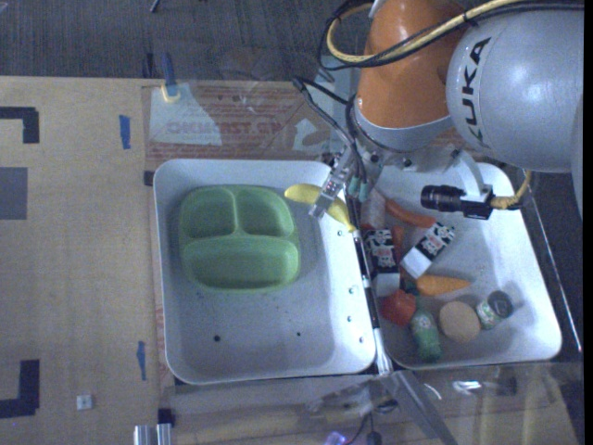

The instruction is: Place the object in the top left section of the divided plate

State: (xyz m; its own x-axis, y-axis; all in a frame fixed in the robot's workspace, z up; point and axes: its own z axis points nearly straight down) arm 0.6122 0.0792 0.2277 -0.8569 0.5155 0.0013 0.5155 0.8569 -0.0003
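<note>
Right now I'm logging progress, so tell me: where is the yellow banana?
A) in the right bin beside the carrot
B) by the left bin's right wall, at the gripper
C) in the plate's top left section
B: the yellow banana lies at the left bin's right wall beside the gripper, off the green divided plate.

High slanted view over both bins [171,276]

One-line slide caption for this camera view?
Gripper holds a banana beside the green plate in the left bin.
</note>
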